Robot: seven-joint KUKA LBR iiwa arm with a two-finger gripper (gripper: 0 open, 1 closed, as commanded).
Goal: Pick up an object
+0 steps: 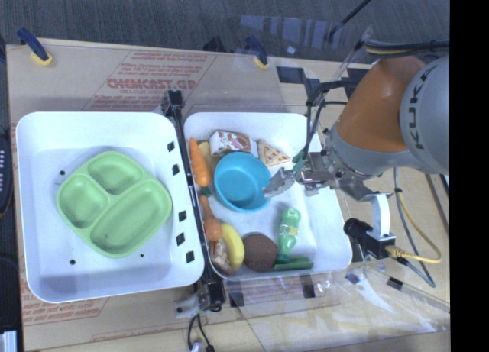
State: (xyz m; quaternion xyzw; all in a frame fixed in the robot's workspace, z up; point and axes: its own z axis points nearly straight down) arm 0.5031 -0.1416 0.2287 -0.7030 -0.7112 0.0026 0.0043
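A: What colours lie in the bins?

B: Both bins are white: the left bin (34, 190) carries a pale green divided plate (114, 202), and the right bin (328, 221) a sky-blue bowl (240, 180).

A: And around the bowl?

B: Two orange carrots (199, 163) along the bin's left wall, a yellow banana (233, 245), a brown kiwi (260, 251), and a green bottle (288, 230) with a paler label. At the bin's far wall sits a brown-and-white carton (230, 143).

A: The arm?

B: Grey, with an orange band (378, 110). The desk (114, 75) is tan with red lettering, and a blue clamp (34, 46) with a yellow tip sits at its far left corner.
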